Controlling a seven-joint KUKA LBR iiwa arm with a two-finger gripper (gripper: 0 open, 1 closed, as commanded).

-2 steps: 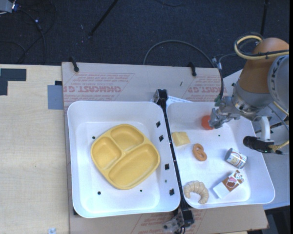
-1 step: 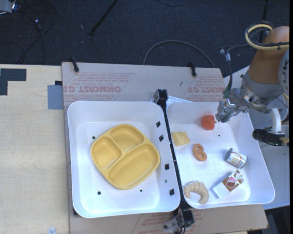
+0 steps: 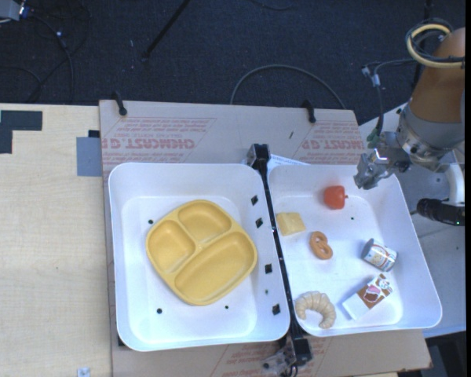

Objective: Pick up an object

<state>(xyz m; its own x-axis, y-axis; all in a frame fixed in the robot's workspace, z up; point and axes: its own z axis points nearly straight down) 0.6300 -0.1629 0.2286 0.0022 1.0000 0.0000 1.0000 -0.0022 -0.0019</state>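
The right white bin (image 3: 408, 246) holds a red tomato-like piece (image 3: 335, 197), a yellow cheese slice (image 3: 290, 224), an orange pretzel (image 3: 321, 245), a small tin can (image 3: 378, 254), a croissant (image 3: 316, 308) and a small red and white carton (image 3: 370, 294). My gripper (image 3: 369, 174) hangs at the bin's far right corner, just right of the red piece and apart from it. Nothing shows between its fingers.
The left white bin (image 3: 129, 210) carries a yellow divided tray (image 3: 202, 250). A black divider (image 3: 267, 234) runs between the bins. Cardboard (image 3: 220, 136) lies under both. Cables and dark floor lie behind the bench.
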